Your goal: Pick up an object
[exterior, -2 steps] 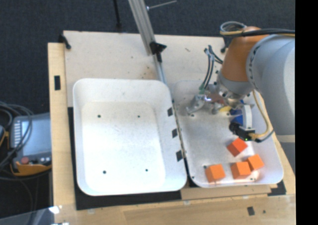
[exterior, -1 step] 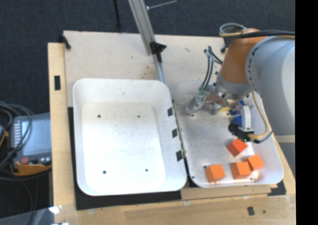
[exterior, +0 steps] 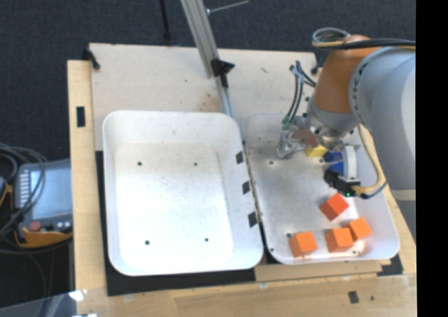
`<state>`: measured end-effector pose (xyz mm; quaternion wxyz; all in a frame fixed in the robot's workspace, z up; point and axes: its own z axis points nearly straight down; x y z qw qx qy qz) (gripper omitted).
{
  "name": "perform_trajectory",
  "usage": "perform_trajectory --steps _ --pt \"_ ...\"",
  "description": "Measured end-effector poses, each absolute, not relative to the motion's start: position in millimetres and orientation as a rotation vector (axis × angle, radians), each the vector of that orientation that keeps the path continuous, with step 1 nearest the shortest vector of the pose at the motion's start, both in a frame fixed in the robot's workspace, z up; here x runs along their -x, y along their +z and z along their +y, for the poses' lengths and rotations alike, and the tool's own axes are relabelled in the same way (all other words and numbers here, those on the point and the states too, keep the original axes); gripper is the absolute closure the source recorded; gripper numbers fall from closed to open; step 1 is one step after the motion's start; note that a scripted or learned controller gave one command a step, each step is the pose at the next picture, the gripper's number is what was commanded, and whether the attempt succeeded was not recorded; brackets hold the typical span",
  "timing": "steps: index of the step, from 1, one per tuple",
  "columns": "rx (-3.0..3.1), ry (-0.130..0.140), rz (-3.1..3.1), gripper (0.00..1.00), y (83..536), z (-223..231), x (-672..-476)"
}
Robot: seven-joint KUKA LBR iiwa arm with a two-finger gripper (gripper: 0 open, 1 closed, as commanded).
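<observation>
– Four orange blocks [exterior: 339, 239] sit nearest you, clustered toward 5 o'clock in the right bin [exterior: 280, 189]. Three are in a loose row by the near rim, and the redder one is just beyond them toward 12.

– And the gripper? Has it got anything?

– You find the gripper [exterior: 287, 144] farther back, toward 11 o'clock in that same bin, low over the floor and well apart from the cluster. Nothing shows in its grasp. Whether it is open or closed, I cannot tell from this slant.

– What are the coloured bits beside it?

– At its 3 o'clock there is a small yellow piece [exterior: 318, 150], and a blue piece [exterior: 334, 163] toward 4. You could take them for loose objects or for parts of the wrist, and I cannot say which.

– So which step are we on?

– By my reading you are in the reach, with no pick made yet. If the blocks are your target, the next move calls for a lift clear of the floor. Then travel toward 5 o'clock and make a straight descent over one block, with room left from its neighbours.

– And the other side?

– At 9 o'clock lies the left bin [exterior: 175, 189], and beyond it at 12 an aluminium mast [exterior: 196, 15] slants upward.
</observation>
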<state>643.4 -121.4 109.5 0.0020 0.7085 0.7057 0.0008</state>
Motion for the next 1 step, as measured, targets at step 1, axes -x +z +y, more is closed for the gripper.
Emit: perform_trajectory --steps 1 --pt "-2.222 0.006 2.214 1.0 155.5 -126.7 -649.2"
